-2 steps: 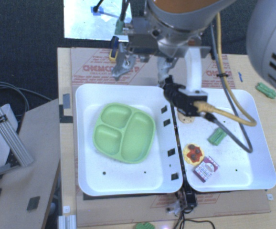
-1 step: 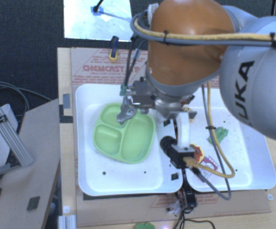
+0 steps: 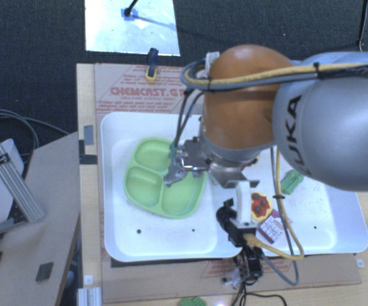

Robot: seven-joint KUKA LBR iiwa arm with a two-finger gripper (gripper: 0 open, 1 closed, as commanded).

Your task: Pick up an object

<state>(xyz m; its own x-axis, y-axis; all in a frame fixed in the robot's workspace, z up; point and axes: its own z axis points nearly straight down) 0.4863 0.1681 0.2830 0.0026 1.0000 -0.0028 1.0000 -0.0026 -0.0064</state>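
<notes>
The grey arm [image 3: 337, 126] comes in from the right and bends down over the desk [image 3: 88, 196], its orange band [image 3: 241, 94] bulking large above the wrist. The gripper [image 3: 174, 173] hangs at the right part of a light green divided plate [image 3: 155, 183], which lies in the left bin [image 3: 117, 238], nearer that bin's right wall than its left. The metal tip is seen against the plate's rim and inner ridges, just where the compartments meet. From this slanted angle it cannot be told whether the gripper is open or closed, nor whether it touches the plate or merely hovers over it; nothing can be made out in its grasp. The plate lies flat on the bin floor, its three compartments facing up. In the right bin [image 3: 353, 238], partly hidden by the arm, lie a small green piece [image 3: 292, 182] near the back, a red and orange packet [image 3: 260, 206] near the dividing wall, and a pink and white item [image 3: 272, 229] just in front of that packet. A yellow cable [image 3: 279, 190] runs down from the arm across the right bin to the front edge. Both bins rest on a brown sheet with red lettering [image 3: 139, 91], with a blue and yellow clamp [image 3: 152, 65] at its back edge.
</notes>
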